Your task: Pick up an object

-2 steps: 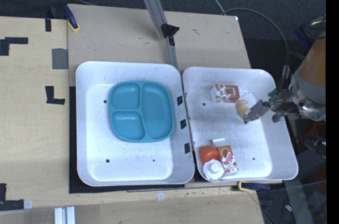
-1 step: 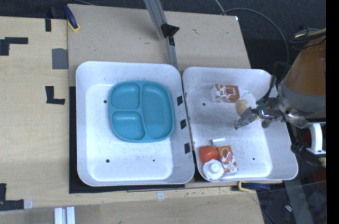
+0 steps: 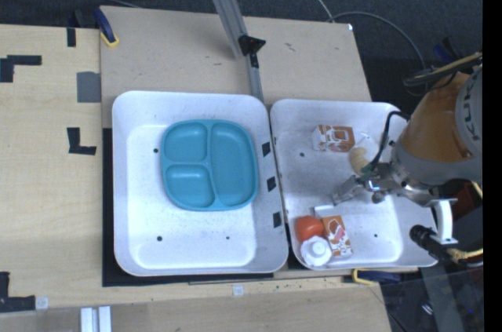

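Just beside the jaws, cork-like piece

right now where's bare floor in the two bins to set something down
Left bin: a bare strip along the near wall, below the blue divided plate, plus a narrower margin on its left. Right bin: a bare patch in the middle-left, between the small carton and the orange-and-white bottle. It is crowded around the pincer and the near-left corner.

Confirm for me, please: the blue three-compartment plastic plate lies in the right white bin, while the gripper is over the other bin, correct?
Not quite. The camera view shows the blue three-compartment plastic plate in the left white bin; the gripper is over the other, right bin.
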You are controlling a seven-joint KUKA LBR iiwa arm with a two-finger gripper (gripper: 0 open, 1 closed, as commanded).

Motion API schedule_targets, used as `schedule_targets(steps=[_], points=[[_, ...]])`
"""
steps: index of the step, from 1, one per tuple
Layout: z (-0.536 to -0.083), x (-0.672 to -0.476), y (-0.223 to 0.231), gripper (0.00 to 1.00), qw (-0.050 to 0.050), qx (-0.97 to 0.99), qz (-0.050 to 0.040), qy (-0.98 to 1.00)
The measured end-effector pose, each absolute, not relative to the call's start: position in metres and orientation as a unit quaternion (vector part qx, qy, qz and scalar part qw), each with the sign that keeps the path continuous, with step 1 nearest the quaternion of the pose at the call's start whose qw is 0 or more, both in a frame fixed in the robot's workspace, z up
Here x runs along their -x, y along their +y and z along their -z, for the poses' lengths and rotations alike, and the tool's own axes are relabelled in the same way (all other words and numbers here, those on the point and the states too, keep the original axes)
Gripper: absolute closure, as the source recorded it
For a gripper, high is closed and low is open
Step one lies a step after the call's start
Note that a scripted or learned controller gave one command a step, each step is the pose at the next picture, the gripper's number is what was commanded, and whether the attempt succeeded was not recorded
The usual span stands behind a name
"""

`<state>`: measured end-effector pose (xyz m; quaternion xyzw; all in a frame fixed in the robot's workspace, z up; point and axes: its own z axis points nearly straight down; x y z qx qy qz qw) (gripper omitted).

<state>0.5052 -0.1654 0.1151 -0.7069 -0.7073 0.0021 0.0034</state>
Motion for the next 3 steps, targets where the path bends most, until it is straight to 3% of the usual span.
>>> schedule_targets(steps=[1, 3], points=[[-0.129, -0.506, -0.165, 1.00, 0.002, 0.706, -0.0009, -0.708], [-0.234, -0.500, -0.167, 1.00, -0.002, 0.706, 0.0009, -0.708]])
